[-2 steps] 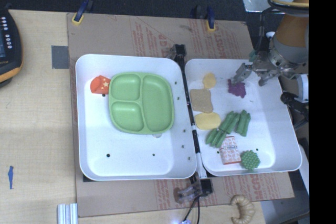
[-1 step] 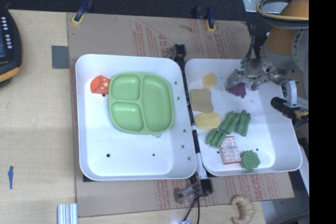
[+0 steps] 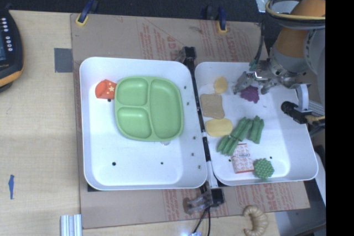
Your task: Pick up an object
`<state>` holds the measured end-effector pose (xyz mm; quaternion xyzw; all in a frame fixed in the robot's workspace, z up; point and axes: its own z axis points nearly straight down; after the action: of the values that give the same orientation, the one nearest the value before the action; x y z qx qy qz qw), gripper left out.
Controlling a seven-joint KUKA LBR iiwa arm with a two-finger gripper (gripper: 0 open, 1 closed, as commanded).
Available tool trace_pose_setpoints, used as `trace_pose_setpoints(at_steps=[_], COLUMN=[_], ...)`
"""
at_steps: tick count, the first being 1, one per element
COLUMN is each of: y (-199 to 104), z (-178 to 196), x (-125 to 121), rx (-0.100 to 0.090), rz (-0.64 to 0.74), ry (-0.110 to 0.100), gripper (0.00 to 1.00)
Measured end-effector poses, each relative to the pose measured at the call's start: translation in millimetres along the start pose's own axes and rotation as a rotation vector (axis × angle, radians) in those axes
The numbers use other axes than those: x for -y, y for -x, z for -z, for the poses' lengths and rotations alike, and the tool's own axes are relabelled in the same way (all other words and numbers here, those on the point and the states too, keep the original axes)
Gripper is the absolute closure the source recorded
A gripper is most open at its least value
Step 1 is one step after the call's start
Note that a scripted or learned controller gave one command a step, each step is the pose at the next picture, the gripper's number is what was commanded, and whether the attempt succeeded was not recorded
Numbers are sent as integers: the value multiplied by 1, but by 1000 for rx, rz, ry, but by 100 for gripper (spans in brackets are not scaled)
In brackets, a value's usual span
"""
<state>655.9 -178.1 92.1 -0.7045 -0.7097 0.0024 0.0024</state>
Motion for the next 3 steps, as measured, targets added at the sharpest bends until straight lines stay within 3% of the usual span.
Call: trace_pose_setpoints(at_steps=[1,2,3], y=[1,1,2], z=[13,12,23], x=[-1,-1,-1], rx=[1,1,2], rz=[2,3,4], ry=[2,1,1], gripper=[100,0,100])
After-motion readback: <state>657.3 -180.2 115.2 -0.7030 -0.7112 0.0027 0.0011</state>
